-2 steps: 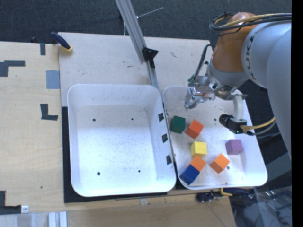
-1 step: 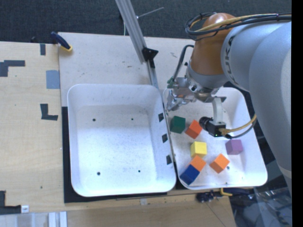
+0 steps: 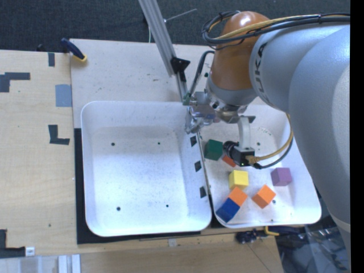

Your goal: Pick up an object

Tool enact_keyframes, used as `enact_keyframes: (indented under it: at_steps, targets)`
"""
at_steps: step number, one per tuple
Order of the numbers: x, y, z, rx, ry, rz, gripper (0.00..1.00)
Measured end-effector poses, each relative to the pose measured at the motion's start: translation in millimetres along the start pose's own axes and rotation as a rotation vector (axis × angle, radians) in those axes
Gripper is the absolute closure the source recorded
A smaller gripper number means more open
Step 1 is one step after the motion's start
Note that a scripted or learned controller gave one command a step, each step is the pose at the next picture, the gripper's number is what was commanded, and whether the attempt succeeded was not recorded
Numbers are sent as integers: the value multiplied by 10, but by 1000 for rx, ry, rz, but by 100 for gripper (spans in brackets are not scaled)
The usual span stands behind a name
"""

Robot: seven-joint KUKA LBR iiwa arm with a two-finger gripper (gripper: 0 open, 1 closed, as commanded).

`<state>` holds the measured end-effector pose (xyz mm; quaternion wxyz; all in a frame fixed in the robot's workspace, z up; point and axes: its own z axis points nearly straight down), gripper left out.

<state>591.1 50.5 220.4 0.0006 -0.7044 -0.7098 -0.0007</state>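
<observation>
Hovering the gripper [image 3: 197, 117] just up-left of the green block [image 3: 214, 149], not touching; gripping nothing visible, hiding how open; probably needing a short move down-right onto it.

Pale wooden bench [image 3: 34, 175] marked with grey tape patches [image 3: 63, 95]; dark carpet floor [image 3: 85, 7] beyond; slanted metal rail [image 3: 154, 19] above. Even light.

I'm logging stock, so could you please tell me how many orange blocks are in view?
2: one orange block beside the blue block, a second orange block near the purple block. More may hide under the arm.
</observation>
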Motion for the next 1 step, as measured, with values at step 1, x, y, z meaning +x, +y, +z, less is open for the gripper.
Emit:
enact_keyframes:
  at_steps: [1]
  targets:
    - [493, -39, -120, 1, 0, 0, 100]
